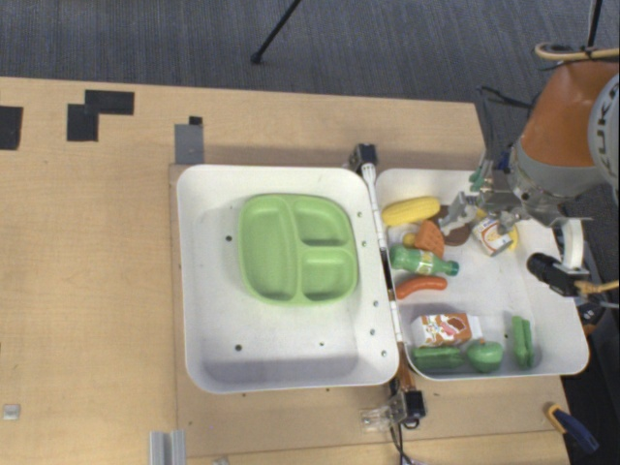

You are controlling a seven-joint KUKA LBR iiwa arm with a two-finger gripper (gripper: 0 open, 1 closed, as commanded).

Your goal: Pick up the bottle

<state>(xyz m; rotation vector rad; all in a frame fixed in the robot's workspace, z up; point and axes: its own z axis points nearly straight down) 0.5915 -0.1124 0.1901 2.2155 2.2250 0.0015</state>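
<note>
Right bin: bottle left of gripper

The KUKA arm, at three o'clock in the view, has a broad rounded orange band, glossy, above a pale grey wrist collar. Part of a dark letter mark sits on the grey shell at the edge. Below hangs the gripper, a cluster of grey metal brackets and what look like thin finger parts, with a teal fitting at its top.
</note>
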